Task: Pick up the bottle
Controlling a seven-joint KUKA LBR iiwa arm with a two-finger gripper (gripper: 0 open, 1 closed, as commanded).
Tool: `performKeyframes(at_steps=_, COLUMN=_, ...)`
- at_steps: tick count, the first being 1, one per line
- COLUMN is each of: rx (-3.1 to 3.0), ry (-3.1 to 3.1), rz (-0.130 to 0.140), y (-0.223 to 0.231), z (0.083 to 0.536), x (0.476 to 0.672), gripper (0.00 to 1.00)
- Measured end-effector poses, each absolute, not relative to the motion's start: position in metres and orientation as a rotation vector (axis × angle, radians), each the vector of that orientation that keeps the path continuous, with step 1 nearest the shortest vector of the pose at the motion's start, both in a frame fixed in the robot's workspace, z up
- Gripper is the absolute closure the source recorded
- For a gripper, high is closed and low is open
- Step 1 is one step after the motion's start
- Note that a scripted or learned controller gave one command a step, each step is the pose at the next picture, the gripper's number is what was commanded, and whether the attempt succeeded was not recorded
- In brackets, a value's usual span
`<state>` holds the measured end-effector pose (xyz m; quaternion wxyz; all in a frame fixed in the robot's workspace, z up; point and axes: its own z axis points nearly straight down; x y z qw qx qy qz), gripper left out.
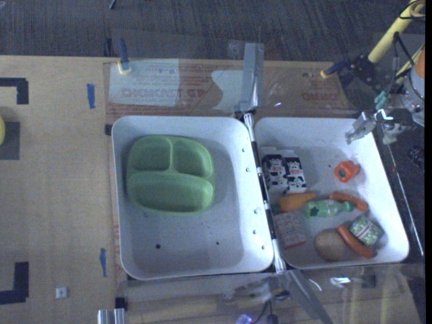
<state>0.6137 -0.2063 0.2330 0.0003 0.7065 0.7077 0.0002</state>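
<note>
The small green translucent plastic bottle (329,208) lay on its side at lower right of the frame, in the right shallow white bin (317,128), wedged btwn an orange carrot-shaped toy (297,202) and other food toys, probably just dumped there w/ no order. The two-finger gripper (370,125) hung at upper right over that bin's far rim, well apart from the bottle, holding nothing; how wide it stood, can't tell. A green divided plastic plate (170,174) sat in the left bin.

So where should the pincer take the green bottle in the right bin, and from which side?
Grip the green bottle across its mid-body, coming straight down. It lies on its side, roughly left to right, so the fingers should close across its width. The carrot and an orange piece crowd it, so probably tight.
</note>
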Motion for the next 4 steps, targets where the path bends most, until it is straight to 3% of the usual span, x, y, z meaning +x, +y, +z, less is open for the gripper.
performKeyframes(at_steps=1, rx=1.959, ry=2.454, rz=0.001, y=-0.148, z=0.131, x=0.617, gripper=0.0)
performKeyframes(at_steps=2, rx=1.954, ry=2.457, rz=0.002, y=-0.069, z=0.185, x=0.602, gripper=0.0)
performKeyframes(at_steps=3, rx=1.846, ry=2.543, rz=0.0, y=0.019, z=0.191, x=0.567, gripper=0.0)
performKeyframes(at_steps=4, rx=1.664, ry=2.642, rz=-0.006, y=0.068, z=0.161, x=0.562, gripper=0.0)
